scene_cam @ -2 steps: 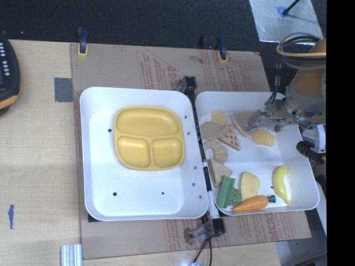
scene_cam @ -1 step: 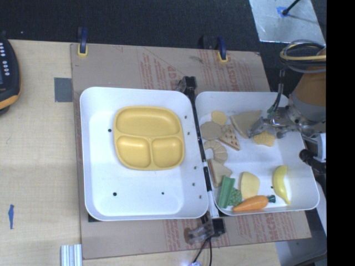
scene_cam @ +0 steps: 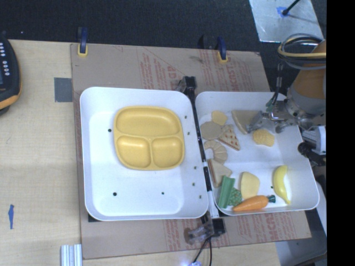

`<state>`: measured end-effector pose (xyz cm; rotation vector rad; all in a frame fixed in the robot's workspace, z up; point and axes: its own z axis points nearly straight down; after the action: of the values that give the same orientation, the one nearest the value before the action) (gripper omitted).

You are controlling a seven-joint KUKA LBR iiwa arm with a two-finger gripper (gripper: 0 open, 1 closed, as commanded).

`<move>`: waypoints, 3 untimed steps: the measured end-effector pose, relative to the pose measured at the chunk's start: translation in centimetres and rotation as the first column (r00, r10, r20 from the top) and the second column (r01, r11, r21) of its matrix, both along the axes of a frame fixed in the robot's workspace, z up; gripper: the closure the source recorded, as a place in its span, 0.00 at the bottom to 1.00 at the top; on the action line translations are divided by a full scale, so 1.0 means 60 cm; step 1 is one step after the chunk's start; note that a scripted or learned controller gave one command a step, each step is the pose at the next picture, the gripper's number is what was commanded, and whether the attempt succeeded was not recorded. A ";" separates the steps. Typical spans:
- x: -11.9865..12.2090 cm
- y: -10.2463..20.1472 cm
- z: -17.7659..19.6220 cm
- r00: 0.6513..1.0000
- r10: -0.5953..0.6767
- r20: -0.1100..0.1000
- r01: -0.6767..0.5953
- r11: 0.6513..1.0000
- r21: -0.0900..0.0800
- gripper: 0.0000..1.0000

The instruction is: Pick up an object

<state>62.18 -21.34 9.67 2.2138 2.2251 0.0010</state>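
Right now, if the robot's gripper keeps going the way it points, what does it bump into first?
Probably the flat beige wedge-shaped toy piece: the two-finger gripper points down and left, almost at its edge in the right white bin. Height is unclear, so it may pass above.

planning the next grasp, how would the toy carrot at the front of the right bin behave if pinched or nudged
The carrot looks like smooth moulded plastic, so probably stiff, light and a bit slippery. Its tapered round body may roll or pivot if nudged. It lies against the green piece and the bin's front wall, which could crowd the fingers.
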 end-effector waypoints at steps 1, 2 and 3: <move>-0.043 0.003 -0.007 1.000 -0.001 -0.007 0.001 1.000 0.001 0.00; 0.046 0.051 -0.006 1.000 0.002 0.000 -0.002 1.000 0.001 0.00; 0.058 0.021 -0.007 1.000 -0.001 -0.006 0.001 1.000 0.003 0.00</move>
<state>65.66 -20.10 9.26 2.2197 2.2285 -0.0026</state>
